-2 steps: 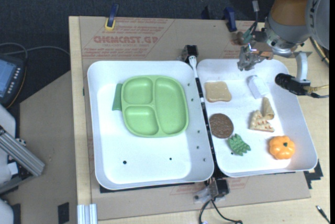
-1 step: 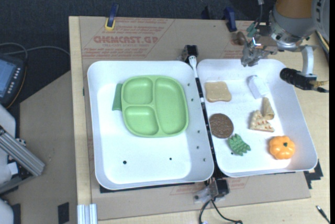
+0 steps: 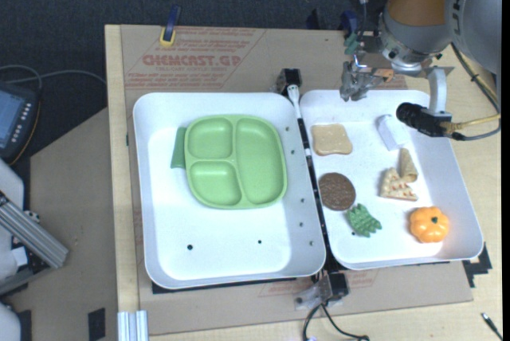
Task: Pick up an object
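Cardboard-topped counter (image 3: pixel 199 52): gripper (image 3: pixel 356 88) hovers beyond the toast (image 3: pixel 331 139), jaws' state unclear; a descent here risks hitting bin rim (image 3: pixel 335 95).

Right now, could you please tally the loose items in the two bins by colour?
Green: 2, the divided plate and the leafy piece
Tan: 2, the bread slice and the pizza wedge
Brown: 1, the round patty
Orange: 1, the pumpkin
White: 1, the small block
Total: 7

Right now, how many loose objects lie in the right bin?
6: toast slice and white block at the far side, brown patty and pizza slice mid-bin, green leaf and orange pumpkin nearest.
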You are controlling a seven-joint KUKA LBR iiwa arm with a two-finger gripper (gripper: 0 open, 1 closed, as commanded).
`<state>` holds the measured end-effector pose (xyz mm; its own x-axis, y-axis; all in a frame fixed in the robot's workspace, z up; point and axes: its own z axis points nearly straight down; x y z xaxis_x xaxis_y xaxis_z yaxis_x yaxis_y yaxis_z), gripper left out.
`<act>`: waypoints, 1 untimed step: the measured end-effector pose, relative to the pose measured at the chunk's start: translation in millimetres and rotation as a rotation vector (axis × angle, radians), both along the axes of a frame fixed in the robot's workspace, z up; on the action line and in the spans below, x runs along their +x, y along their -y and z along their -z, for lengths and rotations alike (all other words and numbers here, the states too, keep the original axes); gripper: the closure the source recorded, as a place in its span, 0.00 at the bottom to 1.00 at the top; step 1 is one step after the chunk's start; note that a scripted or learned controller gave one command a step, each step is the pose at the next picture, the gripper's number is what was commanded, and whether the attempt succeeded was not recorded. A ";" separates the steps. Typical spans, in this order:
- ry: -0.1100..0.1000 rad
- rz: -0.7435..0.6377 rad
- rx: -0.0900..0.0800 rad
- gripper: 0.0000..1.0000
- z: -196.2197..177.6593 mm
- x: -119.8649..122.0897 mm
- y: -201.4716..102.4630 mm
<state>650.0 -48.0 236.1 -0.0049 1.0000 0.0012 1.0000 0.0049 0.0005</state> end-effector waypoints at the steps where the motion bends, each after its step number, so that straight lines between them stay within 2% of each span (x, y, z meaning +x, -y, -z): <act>1: -0.004 -0.001 0.001 1.00 15.9 -11.6 -56.3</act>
<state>638.3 8.4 220.2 -0.0059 1.0000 0.0023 1.0000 0.0059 -0.0037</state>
